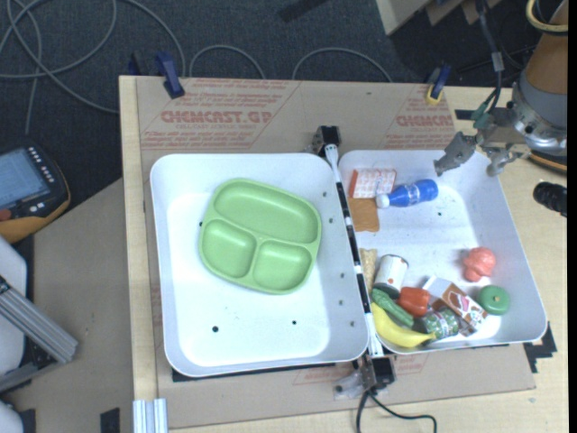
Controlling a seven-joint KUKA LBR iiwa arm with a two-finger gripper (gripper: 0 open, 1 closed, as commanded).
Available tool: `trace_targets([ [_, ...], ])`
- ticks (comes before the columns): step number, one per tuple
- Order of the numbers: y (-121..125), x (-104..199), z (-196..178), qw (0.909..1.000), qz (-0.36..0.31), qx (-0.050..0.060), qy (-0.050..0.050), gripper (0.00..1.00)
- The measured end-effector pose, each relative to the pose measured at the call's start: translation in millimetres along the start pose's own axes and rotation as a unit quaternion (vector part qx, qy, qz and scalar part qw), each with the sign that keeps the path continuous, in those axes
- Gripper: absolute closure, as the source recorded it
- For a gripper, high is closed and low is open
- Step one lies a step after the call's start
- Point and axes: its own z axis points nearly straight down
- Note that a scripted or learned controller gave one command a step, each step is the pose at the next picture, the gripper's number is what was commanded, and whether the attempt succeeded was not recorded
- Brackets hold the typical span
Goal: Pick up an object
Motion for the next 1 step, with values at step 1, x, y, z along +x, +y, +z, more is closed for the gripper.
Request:
trace_targets([
  [1, -102.8, -50.1, 29.8, 1.0000, 0.001, 0.000, -0.001, 0.00],
])
